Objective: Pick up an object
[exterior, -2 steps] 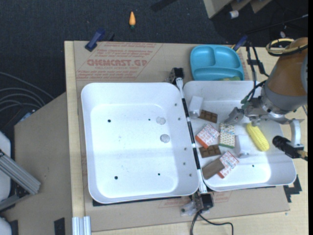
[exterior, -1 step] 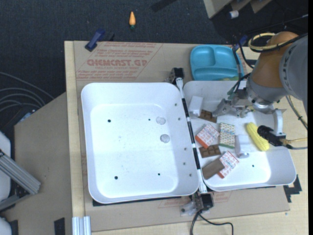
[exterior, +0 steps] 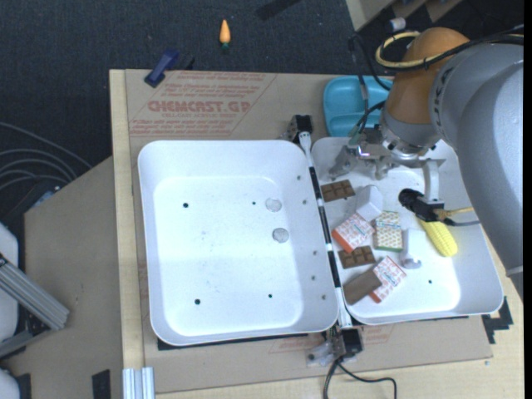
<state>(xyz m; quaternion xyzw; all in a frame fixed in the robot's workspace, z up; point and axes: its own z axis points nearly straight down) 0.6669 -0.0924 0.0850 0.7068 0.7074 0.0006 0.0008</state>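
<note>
Gripper (exterior: 371,158), open/shut unclear, hovers upper right bin (exterior: 474,293); crowded packets (exterior: 366,248) risk a missed grab.

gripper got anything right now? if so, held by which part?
Cannot tell. The gripper sits over the far end of the right bin, its tip hidden by the wrist; the brown block lies apart from it.

I'm running this in what looks like a robotics lab. Left of the gripper (exterior: 371,158), two white bins (exterior: 166,160) sit on a printed cardboard sheet (exterior: 199,98) over a bench; beyond that lie dark carpet (exterior: 83,23) and loose cables (exterior: 33,165), with aluminium framing (exterior: 33,293) at the far lower left.
</note>
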